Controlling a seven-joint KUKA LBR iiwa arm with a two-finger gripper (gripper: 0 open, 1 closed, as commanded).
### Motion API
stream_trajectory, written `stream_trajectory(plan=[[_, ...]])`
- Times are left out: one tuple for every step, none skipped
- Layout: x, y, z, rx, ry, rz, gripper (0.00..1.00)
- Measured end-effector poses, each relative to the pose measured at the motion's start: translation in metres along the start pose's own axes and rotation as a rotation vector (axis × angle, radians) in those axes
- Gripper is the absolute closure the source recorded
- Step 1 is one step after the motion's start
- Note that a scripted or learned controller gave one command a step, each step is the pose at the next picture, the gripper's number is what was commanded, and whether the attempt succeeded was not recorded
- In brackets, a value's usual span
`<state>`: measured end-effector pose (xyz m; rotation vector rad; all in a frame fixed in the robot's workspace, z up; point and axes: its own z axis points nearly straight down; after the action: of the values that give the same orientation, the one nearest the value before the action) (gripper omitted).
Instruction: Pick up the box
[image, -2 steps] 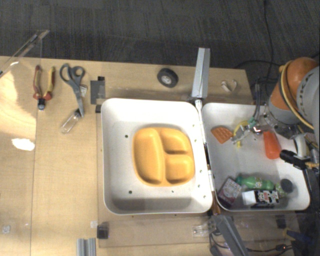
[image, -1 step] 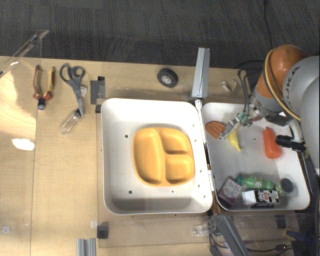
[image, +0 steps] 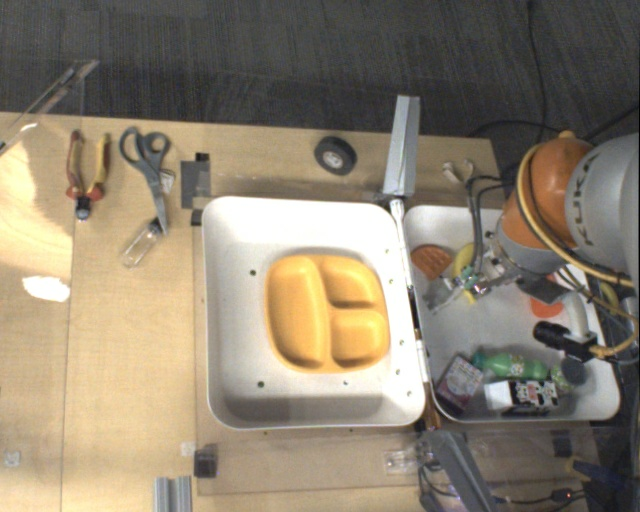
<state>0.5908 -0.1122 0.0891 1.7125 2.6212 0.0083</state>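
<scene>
The box (image: 522, 395) is lying flat below the pincer (image: 466, 285), against the near wall of the right bin (image: 600, 405), just beside a green bottle (image: 512, 362). It is probably light, stiff card, best pinched across its short sides. Whether the pincer is released or clenched, I cannot tell. The wall and bottle are crowding it, leaving open room only from above.

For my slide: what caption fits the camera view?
Arm's gripper low in right bin; yellow tray in left bin.

Tray (image: 325, 310) in left bin (image: 235, 300), box (image: 527, 394) in right bin (image: 500, 325)
</scene>
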Motion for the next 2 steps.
stream_trajectory(plan=[[-0.0073, 0.0323, 0.0013, 0.002, 0.000, 0.206, 0.00], [-0.0073, 0.0323, 0.0013, 0.002, 0.000, 0.206, 0.00]])
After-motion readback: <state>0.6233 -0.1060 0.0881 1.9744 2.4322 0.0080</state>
